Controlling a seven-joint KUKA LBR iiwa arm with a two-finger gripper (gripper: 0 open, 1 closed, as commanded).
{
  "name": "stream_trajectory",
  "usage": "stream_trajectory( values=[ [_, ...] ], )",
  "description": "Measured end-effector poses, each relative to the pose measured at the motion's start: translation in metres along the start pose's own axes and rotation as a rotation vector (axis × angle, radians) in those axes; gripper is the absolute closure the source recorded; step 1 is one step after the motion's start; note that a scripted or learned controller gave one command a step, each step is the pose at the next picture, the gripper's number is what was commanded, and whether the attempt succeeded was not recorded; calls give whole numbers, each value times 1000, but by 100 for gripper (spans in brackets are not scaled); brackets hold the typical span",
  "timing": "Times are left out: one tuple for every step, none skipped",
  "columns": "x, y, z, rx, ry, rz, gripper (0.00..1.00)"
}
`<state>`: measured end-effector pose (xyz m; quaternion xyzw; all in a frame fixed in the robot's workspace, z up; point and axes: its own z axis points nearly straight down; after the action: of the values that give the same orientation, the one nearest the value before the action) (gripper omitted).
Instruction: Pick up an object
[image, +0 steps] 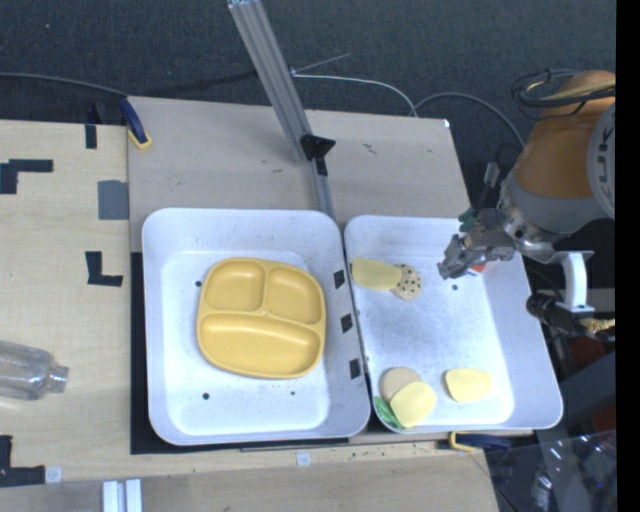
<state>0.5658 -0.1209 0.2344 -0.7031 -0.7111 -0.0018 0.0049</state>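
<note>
My gripper (452, 268) hangs over the upper right part of the right bin (520, 330), a short way right of a yellow food piece with a speckled tan end (383, 276). Nothing shows between its fingers. At that bin's near edge lie a tan round piece (398, 380), a pale yellow piece (414, 402) resting on something green, and a yellow oval piece (468, 384).
The left bin (170, 300) holds a yellow divided plate (262, 317). A metal pole (275, 75) slants in from the top toward the bins' shared edge. A clear plastic bottle (28, 368) lies on the bench at far left.
</note>
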Motion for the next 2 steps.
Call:
stream_trajectory(
  values=[
    [1,0,-9,1,2,-2,100],
    [3,1,-18,2,4,-5,100]
  ],
)
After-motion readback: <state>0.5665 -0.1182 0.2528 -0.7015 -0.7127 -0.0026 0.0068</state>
